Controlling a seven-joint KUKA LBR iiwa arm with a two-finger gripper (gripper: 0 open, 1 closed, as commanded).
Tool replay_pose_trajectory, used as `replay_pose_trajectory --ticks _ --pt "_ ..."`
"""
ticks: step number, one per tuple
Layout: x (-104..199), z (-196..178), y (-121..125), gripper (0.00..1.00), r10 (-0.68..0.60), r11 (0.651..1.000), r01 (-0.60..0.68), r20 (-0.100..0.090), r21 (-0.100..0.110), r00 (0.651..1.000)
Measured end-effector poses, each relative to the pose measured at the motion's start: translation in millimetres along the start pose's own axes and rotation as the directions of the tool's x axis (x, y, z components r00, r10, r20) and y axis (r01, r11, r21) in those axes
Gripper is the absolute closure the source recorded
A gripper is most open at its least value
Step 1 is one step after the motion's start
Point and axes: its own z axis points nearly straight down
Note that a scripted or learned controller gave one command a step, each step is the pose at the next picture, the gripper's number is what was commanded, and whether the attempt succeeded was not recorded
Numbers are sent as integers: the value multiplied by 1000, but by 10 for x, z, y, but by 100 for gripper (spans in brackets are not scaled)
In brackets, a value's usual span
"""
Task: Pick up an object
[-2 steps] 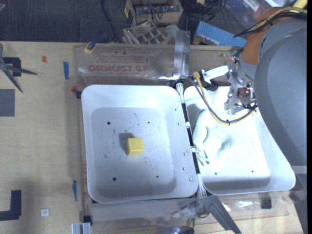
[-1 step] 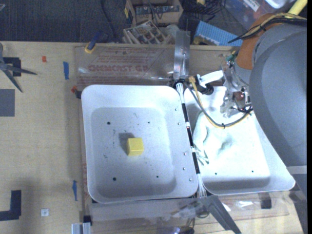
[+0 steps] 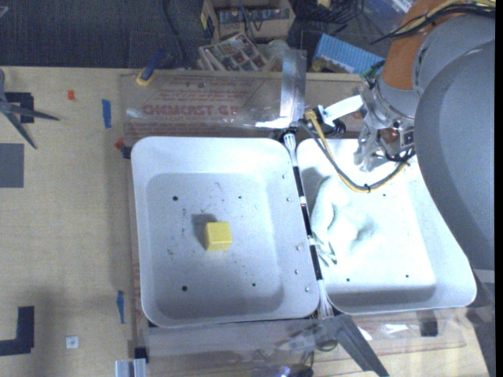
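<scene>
Camera view: yellow block lies near the centre of the left bin. End effector hangs over the right bin's far edge; its opening cannot be determined.

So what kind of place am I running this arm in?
Probably a robotics lab: two white bins on a taped wooden bench, loose yellow cabling, and cluttered boxes of parts behind it.

A small yellow block lies in the left bin, near the middle of its floor and a little toward the front. It rests flat, one face up, turned slightly askew to the bin's walls, well apart from all of them.
</scene>
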Motion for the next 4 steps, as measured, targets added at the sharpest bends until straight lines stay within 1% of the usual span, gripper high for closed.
replay_pose_trajectory --ticks 1,2,3,4 --pt "-166 586 203 100 112 994 -112 2 3 994" --pt "-710 950 101 100 -222 975 222 -9 -3 975" --pt "-284 2 91 100 -226 974 226 0 0 974" --pt "-161 235 230 100 -44 999 44 -1 -1 999"
